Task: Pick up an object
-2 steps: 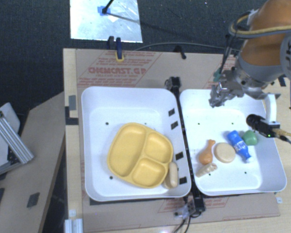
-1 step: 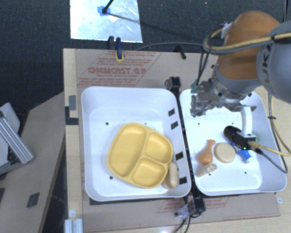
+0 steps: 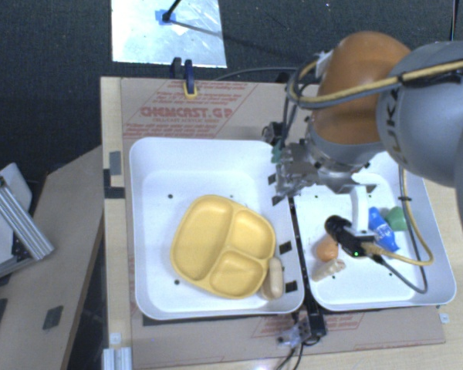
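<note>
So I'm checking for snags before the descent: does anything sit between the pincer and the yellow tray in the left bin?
Nothing visible does. The pincer hangs over the bins' shared wall, and the yellow tray lies uncovered; only a small beige piece touches its near corner.

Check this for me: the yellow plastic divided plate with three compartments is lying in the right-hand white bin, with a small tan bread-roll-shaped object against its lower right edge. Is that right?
Not quite. The camera view shows the yellow plastic divided plate lying in the left-hand white bin, not the right-hand one. The rest holds: it has three compartments, and the small tan bread-roll-shaped object sits against its lower right edge.
</note>
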Tool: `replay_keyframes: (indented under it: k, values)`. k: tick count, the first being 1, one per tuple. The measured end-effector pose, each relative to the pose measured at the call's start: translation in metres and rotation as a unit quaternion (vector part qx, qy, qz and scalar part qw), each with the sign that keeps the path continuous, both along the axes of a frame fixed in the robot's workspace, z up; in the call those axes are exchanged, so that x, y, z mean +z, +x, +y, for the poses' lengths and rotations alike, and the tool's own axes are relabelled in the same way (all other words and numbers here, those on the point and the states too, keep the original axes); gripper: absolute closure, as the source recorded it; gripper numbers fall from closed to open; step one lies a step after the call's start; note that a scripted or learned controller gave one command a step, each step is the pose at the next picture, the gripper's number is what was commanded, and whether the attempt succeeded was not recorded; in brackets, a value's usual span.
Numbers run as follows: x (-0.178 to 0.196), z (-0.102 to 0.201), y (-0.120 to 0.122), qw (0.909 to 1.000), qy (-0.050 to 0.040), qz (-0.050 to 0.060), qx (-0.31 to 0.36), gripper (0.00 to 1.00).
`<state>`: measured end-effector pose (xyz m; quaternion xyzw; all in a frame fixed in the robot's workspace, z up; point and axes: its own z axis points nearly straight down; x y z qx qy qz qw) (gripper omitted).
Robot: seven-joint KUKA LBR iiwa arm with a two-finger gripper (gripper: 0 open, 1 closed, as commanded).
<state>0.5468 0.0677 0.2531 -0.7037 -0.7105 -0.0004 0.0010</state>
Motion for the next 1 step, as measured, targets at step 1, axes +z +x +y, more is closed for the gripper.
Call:
replay_keyframes:
  k: [1]
  values:
    - [-0.018,0.0369,-0.0151,1.0,-0.0002,0.0,-0.001,1.0]
